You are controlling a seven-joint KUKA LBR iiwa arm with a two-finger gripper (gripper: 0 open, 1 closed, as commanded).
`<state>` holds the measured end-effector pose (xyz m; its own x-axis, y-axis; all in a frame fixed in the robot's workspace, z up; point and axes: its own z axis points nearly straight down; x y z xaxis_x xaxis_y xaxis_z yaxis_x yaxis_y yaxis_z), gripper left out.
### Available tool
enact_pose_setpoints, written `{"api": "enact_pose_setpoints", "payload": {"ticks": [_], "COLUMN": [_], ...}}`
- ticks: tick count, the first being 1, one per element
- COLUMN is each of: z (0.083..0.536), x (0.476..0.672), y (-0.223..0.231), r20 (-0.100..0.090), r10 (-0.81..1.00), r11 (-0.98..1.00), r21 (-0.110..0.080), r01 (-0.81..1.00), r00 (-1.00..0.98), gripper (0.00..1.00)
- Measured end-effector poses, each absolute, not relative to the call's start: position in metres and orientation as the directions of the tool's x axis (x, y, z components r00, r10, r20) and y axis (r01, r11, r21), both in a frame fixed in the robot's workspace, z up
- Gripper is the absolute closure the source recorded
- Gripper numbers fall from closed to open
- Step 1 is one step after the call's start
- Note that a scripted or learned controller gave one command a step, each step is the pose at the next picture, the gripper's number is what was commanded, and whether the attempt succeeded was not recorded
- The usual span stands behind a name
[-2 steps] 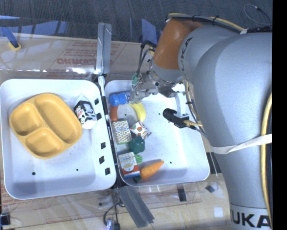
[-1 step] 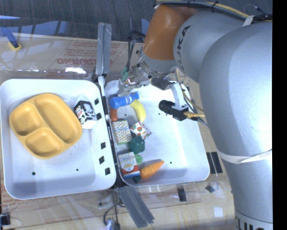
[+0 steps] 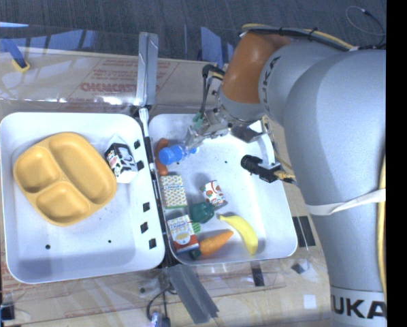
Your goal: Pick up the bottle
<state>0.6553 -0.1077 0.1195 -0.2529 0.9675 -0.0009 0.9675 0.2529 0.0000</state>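
Bottle lies tilted with its neck end touching the hand

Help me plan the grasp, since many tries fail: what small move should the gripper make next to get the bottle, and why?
Probably a short move down and toward the left bin. The gripper sits by the clear plastic bottle with the blue cap, which lies near the far left corner of the right white bin, with nothing seen between its fingers.

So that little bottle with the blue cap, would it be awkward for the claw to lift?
Probably a bit. The bottle lies on its side against the right bin's wall, so it may roll when nudged. It looks clear and smooth, likely slippery. Being small, it's probably light.
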Motion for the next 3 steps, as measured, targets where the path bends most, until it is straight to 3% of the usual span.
{"api": "enact_pose_setpoints", "payload": {"ticks": [1,2,3], "z": [0.107,0.118,0.207], "x": [0.665,0.666,0.657], "y": [-0.098,-0.098,-0.023], "r20": [-0.004,-0.004,0.001], "r10": [1.0,1.0,0.999], "r11": [0.019,0.024,-0.038], "r21": [0.026,0.027,0.0], "r01": [0.999,0.999,0.999], "r00": [-0.019,-0.024,0.038], "gripper": [1.0,1.0,1.0]}}
